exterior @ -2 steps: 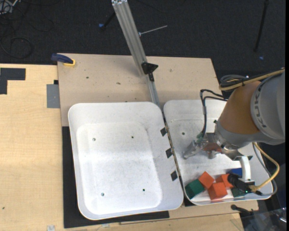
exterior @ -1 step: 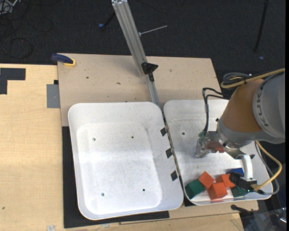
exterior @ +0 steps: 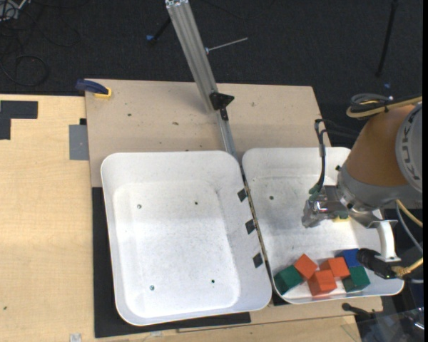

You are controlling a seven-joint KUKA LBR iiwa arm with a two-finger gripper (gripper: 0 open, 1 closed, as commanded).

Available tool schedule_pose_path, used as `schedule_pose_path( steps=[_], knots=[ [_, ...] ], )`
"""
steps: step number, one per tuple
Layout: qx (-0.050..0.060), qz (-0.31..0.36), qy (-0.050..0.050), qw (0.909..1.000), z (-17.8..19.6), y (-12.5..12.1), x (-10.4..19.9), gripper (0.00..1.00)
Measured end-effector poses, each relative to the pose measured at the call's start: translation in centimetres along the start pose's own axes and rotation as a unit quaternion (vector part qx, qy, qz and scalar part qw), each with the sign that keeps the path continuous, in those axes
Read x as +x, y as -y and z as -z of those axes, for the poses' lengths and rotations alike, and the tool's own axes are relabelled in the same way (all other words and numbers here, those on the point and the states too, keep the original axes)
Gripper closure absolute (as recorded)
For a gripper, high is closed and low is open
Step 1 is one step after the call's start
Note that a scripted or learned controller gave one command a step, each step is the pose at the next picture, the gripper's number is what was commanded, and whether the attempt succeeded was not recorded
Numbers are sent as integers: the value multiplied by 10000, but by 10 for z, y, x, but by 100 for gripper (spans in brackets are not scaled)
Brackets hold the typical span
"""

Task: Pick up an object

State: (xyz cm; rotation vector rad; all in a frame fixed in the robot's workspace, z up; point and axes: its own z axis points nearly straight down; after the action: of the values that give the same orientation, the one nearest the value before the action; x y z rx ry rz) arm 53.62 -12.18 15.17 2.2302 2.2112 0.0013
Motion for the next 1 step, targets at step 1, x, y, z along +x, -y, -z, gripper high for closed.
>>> schedule_pose_path(
  steps=[1],
  knots=[
    [-8, 46, -2, 10000, 56, 2, 8, 100]
  ],
)
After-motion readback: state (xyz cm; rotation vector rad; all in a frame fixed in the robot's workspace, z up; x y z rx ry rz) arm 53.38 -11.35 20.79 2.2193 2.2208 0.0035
